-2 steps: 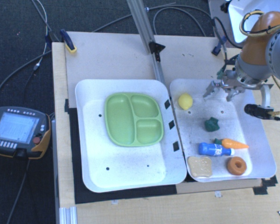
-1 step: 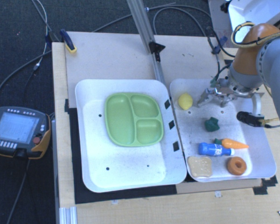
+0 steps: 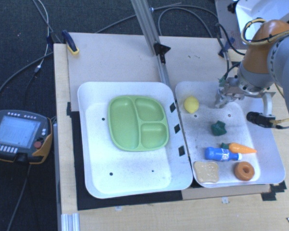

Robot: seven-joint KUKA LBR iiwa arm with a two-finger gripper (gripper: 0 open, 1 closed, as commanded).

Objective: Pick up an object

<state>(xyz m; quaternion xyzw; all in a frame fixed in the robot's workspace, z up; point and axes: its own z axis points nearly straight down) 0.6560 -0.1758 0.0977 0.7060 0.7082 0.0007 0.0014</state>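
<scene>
Lying nearest in the right bin (image 3: 274, 170) are a toast slice (image 3: 206, 172) and a doughnut (image 3: 244, 170), then a blue bottle (image 3: 220, 153) touching a carrot (image 3: 242, 148). Farther back sit a green piece (image 3: 218, 127) and a yellow ball (image 3: 191, 104). The end effector (image 3: 225, 101) hovers low beyond them; whether it is wide or narrow I cannot tell. A green divided plate (image 3: 137, 122) occupies the left bin (image 3: 94, 177).

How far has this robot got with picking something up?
Nothing looks picked yet. The gripper hangs over the right bin's far end, with the yellow ball and green toy nearest and lying free. Left: descend on one object, close on it and lift it.
</scene>
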